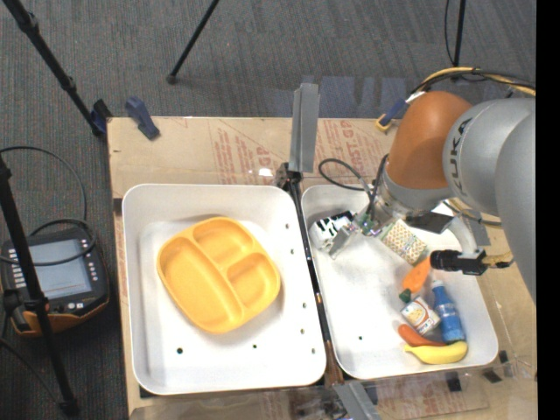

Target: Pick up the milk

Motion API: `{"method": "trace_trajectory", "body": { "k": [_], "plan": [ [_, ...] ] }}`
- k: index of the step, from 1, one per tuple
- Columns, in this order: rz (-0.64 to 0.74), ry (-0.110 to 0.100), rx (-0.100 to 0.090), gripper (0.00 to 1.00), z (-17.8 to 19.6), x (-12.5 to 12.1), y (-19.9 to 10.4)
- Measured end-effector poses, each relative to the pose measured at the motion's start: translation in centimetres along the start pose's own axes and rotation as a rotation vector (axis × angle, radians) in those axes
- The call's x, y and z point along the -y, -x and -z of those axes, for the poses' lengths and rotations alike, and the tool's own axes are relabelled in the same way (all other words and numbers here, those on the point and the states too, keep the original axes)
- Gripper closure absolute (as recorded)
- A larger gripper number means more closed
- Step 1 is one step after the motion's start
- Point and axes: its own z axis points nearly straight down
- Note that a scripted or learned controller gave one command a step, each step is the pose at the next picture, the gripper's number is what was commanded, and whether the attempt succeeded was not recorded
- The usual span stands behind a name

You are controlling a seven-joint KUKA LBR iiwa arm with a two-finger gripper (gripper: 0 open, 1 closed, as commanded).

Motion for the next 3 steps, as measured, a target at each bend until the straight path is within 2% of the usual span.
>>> {"method": "trace_trajectory", "body": {
  "k": [1,2,3],
  "plan": [
    [0.127,-0.003,0.003,0.0,-1.2,-0.8,0.9],
    [0.118,-0.002,0.023,1.0,-0.2,-0.5,1.8],
    [0.062,0.002,0.003,1.0,10.5,-4.1,-4.8]
  ]
}}
